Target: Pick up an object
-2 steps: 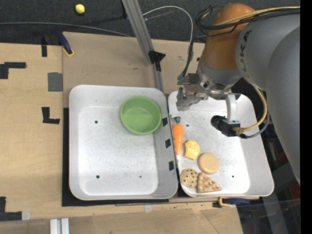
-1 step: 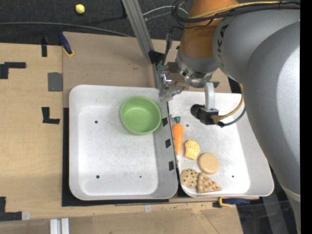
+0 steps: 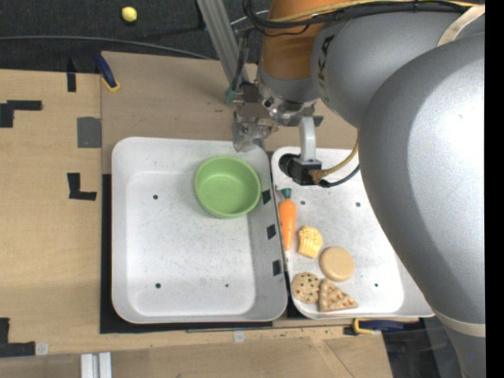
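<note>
Hovering at upper centre of the frame, gripper (image 3: 250, 136) above the far rim of the left bin (image 3: 134, 211), just beside the green bowl (image 3: 227, 186); finger state impossible to tell. Sitting in the right bin (image 3: 378, 266), lower right of centre: carrot (image 3: 287, 220), yellow corn-like piece (image 3: 309, 241), round tan cookie (image 3: 337, 264), speckled cookie (image 3: 305, 287), pizza slice (image 3: 336, 298). Resting far upper left on dark floor: small yellow ball (image 3: 129, 13).

Wooden bench (image 3: 47, 211) bears two white bins (image 3: 142, 290).
</note>
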You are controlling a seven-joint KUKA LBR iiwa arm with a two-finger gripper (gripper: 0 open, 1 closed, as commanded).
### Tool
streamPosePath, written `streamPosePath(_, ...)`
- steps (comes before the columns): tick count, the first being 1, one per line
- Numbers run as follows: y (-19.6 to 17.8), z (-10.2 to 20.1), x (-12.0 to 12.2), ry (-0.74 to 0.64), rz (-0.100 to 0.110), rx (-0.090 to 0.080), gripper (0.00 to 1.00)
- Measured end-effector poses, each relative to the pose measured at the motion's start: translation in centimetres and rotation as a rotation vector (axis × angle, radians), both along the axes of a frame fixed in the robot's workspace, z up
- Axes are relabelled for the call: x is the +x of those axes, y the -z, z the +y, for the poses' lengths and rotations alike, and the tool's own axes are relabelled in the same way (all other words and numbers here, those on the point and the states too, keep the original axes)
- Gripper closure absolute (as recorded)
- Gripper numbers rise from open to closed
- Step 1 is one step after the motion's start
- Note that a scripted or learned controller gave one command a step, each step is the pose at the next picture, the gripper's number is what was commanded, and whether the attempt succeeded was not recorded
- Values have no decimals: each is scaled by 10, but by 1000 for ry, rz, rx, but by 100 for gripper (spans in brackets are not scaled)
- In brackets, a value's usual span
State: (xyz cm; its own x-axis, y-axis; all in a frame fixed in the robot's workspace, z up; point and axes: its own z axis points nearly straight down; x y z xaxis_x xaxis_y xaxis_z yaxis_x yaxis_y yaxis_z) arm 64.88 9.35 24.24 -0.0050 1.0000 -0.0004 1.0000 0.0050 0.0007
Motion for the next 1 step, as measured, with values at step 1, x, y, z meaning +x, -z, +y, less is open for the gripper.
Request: streamPosePath(1, 0, -3, -1, 3, 2, -2, 0)
